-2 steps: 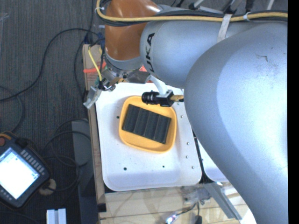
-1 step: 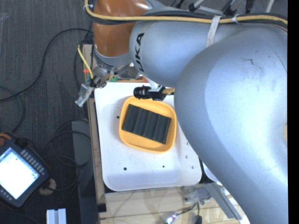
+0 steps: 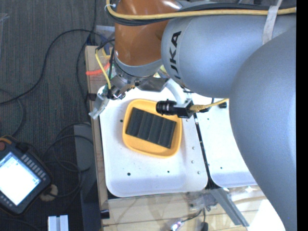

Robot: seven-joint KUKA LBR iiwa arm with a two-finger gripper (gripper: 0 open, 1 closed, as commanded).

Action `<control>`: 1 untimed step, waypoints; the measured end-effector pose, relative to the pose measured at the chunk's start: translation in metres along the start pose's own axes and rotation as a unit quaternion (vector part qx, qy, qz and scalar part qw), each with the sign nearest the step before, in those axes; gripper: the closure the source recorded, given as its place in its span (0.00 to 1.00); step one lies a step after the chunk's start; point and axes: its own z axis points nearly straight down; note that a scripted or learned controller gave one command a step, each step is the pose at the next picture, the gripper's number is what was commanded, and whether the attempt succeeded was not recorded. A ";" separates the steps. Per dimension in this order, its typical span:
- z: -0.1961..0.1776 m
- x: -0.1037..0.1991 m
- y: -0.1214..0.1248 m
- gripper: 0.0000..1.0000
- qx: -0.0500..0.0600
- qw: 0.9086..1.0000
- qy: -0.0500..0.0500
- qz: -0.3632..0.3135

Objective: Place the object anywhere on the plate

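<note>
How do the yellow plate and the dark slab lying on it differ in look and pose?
The yellow plate is bright and smooth with rounded corners; the dark slab is near-black and ribbed with lengthwise grooves. The plate is the larger, its rim showing all round the slab. The plate rests on the left bin; the slab rests on the plate. Both are roughly rectangular and share the same slight tilt.

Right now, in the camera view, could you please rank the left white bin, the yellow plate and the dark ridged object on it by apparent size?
1. Left white bin
2. Yellow plate, lying inside that bin
3. Dark ridged object, lying within the plate's rim

All three lie at similar depth, so the order is reliable.
</note>
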 end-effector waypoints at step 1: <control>0.005 -0.044 0.046 0.00 0.001 1.000 -0.001 -0.015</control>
